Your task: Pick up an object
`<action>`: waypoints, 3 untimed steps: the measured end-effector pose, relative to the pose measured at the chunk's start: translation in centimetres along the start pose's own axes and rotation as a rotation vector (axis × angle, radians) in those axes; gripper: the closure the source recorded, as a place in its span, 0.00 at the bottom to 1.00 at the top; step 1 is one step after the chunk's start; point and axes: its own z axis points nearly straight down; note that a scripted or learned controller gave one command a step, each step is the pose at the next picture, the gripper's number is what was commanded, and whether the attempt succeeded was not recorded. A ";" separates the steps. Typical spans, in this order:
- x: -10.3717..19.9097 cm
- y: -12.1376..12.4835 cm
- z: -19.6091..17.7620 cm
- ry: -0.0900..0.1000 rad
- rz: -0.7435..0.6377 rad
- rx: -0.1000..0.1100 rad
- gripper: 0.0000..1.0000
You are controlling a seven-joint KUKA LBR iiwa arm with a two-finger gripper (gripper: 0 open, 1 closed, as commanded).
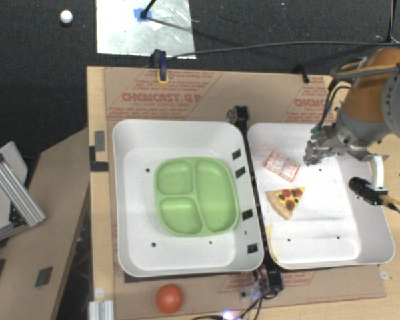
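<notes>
Gripper [315, 153] was seen above the right bin's [340, 245] far edge, near the wrapper [281, 165]; jaw state could not be told

Tan cardboard-covered bench [187, 89] with red lettering carries two shallow white plastic bins: left bin [130, 192] toward 9 o'clock, right bin [370, 242] toward 3 o'clock, touching. Small orange-red ball [169, 298] at 6 o'clock on the bench edge.

The hand [313, 153] hovers beside a pink packet [281, 165], perhaps touching.
</notes>
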 end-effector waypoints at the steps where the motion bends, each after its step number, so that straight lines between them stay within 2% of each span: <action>1: -0.1 0.2 -6.5 -0.001 0.001 -0.004 1.00; 2: 0.2 1.3 -11.8 -0.001 -0.001 -0.004 1.00; 3: 0.2 1.5 -15.3 0.000 -0.001 -0.001 1.00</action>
